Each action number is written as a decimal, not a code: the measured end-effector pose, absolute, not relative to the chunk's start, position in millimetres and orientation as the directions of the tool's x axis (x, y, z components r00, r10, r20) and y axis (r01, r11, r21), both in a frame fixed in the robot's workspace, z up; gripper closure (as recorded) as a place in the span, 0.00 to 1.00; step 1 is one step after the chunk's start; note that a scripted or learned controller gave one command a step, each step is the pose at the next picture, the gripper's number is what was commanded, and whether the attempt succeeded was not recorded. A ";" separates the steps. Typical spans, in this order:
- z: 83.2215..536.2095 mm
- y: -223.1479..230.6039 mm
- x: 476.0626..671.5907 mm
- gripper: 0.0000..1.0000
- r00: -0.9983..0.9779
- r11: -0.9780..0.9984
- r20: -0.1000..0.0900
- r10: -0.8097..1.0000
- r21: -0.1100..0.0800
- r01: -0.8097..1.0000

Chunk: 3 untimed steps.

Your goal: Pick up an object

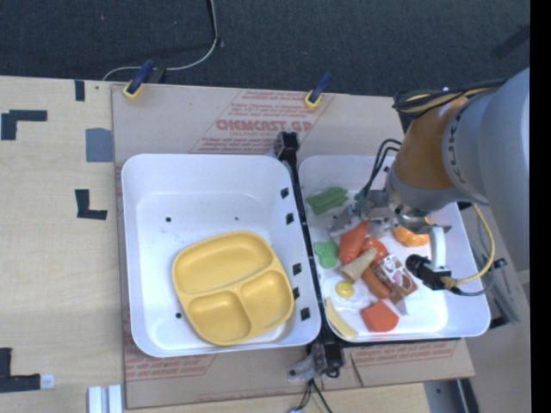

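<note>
We saw the arm (465, 157) reaching in from three o'clock and hanging low over the right bin (465, 317), its gripper (372, 213) down among the heap of toy food at the middle of that bin. Whether the hand was released or clenched on anything we could not tell, since the wrist hid that part. The likeliest targets lay right beneath it: an orange carrot-like piece (351, 243) just beside the gripper at its seven o'clock, and a green leafy piece (327, 200) at its nine o'clock. Further toward six o'clock sat a brown packet (392, 278), a red-orange block (380, 317) and a small yellow round (344, 289). The left bin (151, 196) carried a yellow divided tray (231, 286) toward its six o'clock side. We judged the task to be at the descent or grasp stage: nothing appeared lifted, so the closing and the raising looked still to be done.
</note>
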State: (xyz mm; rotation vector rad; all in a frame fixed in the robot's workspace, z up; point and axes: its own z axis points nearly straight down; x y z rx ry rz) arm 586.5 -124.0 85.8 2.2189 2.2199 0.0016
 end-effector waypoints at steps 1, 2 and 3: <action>86.5 -120.9 566.7 0.00 -0.001 0.001 -0.003 1.000 0.007 1.000; 96.4 -121.2 567.1 1.00 -0.001 0.001 -0.003 1.000 0.006 1.000; 189.4 -43.8 545.8 1.00 -0.009 0.009 0.003 1.000 0.006 1.000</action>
